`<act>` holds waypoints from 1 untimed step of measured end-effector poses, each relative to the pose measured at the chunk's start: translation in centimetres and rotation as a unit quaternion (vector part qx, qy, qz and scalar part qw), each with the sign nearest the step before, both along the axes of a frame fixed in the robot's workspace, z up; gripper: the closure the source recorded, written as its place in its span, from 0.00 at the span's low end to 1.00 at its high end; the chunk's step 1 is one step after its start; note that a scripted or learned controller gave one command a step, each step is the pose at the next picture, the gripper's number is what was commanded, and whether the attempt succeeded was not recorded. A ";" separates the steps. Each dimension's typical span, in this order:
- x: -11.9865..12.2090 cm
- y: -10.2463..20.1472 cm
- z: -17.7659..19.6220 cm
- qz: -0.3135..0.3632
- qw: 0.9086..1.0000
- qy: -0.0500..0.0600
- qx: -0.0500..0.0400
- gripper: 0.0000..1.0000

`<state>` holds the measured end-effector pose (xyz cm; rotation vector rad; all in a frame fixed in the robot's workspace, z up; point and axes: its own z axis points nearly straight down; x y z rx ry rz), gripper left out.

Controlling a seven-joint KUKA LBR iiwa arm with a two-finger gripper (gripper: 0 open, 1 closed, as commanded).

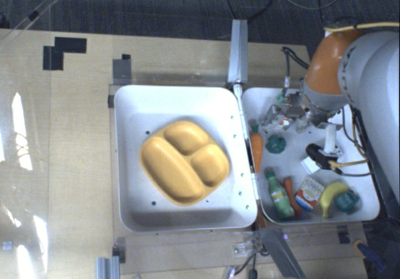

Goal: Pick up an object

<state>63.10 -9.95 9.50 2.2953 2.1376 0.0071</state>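
a grey robot arm with an orange band (pixel 325 65) reaches in from the right, its wrist bent down over the far part of the right bin (pixel 369 212). the gripper (pixel 282 115) hangs low above the bin floor at the far left of that bin; whether it is spread or pressed together cannot be told from this angle, and nothing shows between its tips.

just near of the gripper lies a small dark green round object (pixel 275 144). along the bin's left wall lies a carrot (pixel 256 149), its long axis running far to near. further near, a green bottle (pixel 279 194) and a red-orange stick-shaped item (pixel 292 196) lie side by side, also pointing far to near. a small printed carton (pixel 309 191), a banana (pixel 331 196) and a teal object (pixel 347 201) crowd the near right corner.

the left bin (pixel 125 209) holds a yellow three-part dish (pixel 184 162).
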 end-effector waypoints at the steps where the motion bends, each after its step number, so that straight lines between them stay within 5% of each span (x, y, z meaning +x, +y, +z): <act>1: 0.1 0.1 1.1 0.001 1.000 -0.001 0.000 1.00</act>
